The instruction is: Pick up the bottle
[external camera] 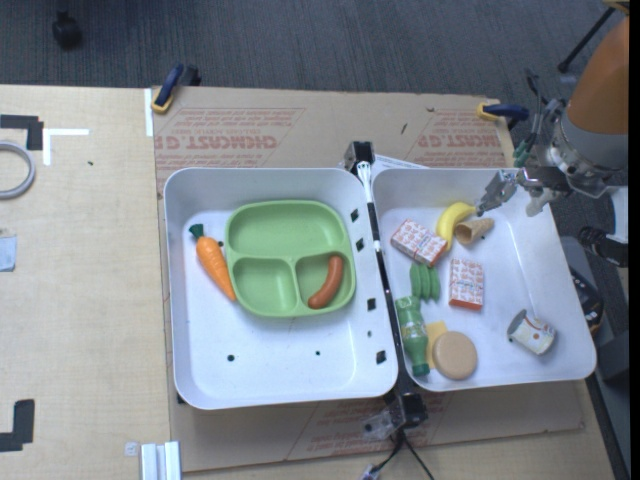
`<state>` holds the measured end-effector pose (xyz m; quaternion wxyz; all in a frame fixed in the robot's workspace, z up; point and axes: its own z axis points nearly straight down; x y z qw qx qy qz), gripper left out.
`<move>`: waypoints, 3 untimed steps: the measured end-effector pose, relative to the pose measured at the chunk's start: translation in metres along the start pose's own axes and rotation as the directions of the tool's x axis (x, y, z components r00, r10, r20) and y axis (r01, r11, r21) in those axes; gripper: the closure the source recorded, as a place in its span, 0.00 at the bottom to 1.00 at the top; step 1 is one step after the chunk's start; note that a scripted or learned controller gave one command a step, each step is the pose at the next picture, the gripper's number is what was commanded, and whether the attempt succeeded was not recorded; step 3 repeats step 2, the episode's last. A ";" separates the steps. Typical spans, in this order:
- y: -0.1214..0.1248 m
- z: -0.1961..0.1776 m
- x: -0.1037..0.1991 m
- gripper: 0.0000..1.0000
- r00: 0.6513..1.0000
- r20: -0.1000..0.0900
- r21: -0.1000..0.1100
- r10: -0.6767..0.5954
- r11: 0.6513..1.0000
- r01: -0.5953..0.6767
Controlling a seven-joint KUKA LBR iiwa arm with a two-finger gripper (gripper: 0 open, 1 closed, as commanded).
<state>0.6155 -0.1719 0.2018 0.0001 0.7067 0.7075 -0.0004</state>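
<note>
While the tool [510,190], its grip state unclear, hangs over the right bin's far edge [440,171], it should descend squarely over the bottle [411,334] at the bin's left wall.

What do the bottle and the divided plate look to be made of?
The bottle looks like clear green-tinted plastic, glossy, with pale glints along its side. The divided plate looks like moulded matte plastic: even light green, soft rounded rims, no sharp glare.

Wooden bench [80,348] under brown cardboard sheet [300,128]; two white bins [270,388] side by side on cardboard; tape roll [14,171] at left edge.
</note>
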 end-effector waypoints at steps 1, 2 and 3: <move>0.000 -0.010 0.000 1.00 1.000 0.001 0.000 -0.002 1.000 0.002; -0.079 -0.072 -0.039 1.00 0.990 0.001 -0.001 -0.144 0.990 0.144; -0.079 -0.072 -0.039 1.00 0.990 0.001 -0.001 -0.144 0.990 0.144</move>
